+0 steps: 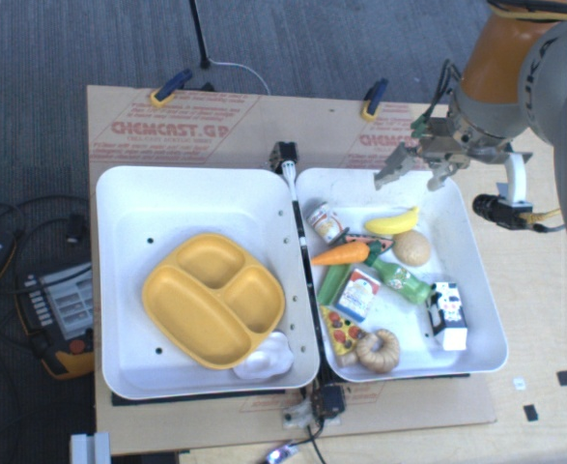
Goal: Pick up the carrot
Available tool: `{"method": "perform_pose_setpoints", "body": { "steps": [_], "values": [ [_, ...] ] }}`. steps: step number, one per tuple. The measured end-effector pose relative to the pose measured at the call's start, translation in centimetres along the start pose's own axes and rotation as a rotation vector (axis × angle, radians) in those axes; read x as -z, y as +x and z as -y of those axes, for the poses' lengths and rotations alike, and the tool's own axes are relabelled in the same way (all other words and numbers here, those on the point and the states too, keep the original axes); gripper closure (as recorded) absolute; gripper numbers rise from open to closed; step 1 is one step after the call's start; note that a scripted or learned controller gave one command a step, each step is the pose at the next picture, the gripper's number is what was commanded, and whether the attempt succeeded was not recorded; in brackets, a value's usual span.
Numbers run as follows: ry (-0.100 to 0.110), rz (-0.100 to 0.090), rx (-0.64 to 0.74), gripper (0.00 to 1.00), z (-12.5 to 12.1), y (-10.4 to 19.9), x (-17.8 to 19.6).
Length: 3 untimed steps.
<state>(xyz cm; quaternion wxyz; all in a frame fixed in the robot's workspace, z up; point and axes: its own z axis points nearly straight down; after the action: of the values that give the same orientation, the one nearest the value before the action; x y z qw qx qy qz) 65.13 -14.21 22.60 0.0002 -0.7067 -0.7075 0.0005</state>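
Your gripper (420,168) hung open, fingers spread, holding nothing, above right bin's (484,288) far edge. Carrot (342,254) lay near that bin's left wall, between small jar (325,223) and green bottle (333,282), banana (393,223) just beyond.

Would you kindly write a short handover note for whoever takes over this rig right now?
Gripper: open, holding nothing, hovering over the far edge of the right bin.
Carrot: lying in the right bin near the divider, below the small jar, left of the banana and the potato.
Done: nothing yet; carrot not grasped.
Left: descend, close on the carrot, lift.
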Motion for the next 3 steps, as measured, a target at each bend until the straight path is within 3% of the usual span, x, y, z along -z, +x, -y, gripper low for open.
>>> {"method": "perform_pose_setpoints", "body": {
  "steps": [1, 2, 3],
  "values": [
    [-0.017, 0.005, -0.055, 0.00, 0.8, 0.1, -12.0],
    [-0.016, 0.004, -0.240, 0.00, 5.3, 3.9, -13.6],
    [-0.016, 0.003, -0.241, 1.00, 5.3, 4.0, -12.6]
  ]
}}
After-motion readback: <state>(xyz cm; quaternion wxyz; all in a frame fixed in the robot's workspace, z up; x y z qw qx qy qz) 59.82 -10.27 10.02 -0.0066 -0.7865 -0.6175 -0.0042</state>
